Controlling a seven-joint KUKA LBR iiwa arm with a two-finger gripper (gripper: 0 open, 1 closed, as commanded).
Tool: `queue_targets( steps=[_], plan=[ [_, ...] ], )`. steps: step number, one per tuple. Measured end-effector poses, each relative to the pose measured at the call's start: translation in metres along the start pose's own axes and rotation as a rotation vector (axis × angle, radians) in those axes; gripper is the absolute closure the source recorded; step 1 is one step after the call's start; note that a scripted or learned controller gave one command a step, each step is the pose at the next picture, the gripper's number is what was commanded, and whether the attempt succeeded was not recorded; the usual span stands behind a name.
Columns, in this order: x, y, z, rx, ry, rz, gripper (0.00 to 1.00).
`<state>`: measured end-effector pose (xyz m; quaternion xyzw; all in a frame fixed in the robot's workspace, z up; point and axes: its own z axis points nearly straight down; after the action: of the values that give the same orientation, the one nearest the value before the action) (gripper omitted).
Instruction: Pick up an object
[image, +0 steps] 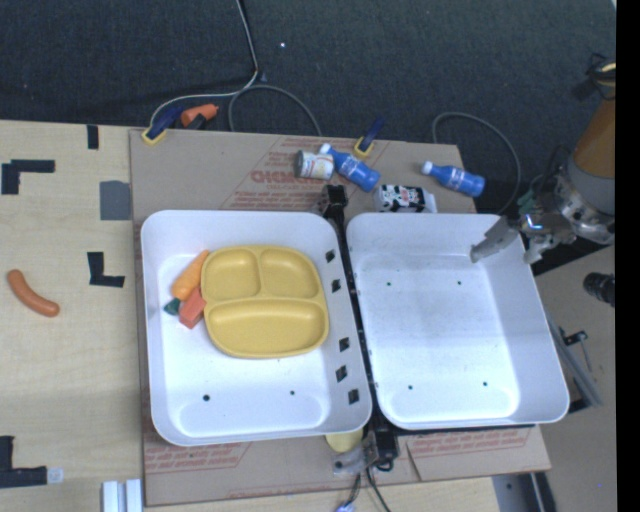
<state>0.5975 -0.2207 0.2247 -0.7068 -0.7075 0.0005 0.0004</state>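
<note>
Two shallow white bins sit side by side on the bench (60, 400), both of smooth plastic with rounded corners. Taking the left bin (240, 410) as the landmark: inside it lies one yellow plate (265, 300), a glossy moulded tray with three compartments, set toward the bin's far half. Tucked against the plate's left edge is one orange carrot-shaped toy (187, 277) with a small red piece (190, 316) just beside it, nearer the front. Directly right of the left bin, edge to edge with it, is the right bin (450, 330). Well to the left of the left bin, on the bare wooden bench, rests one orange-red sausage-shaped toy (32, 293). Beyond the left bin's far right corner lie two blue bottles (357, 170) (455, 179), one small white jar (315, 164) and one black-and-white carton (405, 199), on brown cardboard (250, 180). The pincer (497, 242) hangs over the right bin's far right corner; whether its fingers are spread or pressed together cannot be told, and nothing is seen between them
</note>
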Motion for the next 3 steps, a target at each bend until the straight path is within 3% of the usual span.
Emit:
queue_targets(
  steps=[1,2,3],
  plan=[
    [-0.003,-0.012,0.145,-0.005,-0.004,0.001,0.0],
    [0.063,0.068,0.138,-0.009,-0.002,-0.007,0.0],
    [0.096,0.031,0.138,-0.005,-0.003,-0.001,0.0]
  ],
)
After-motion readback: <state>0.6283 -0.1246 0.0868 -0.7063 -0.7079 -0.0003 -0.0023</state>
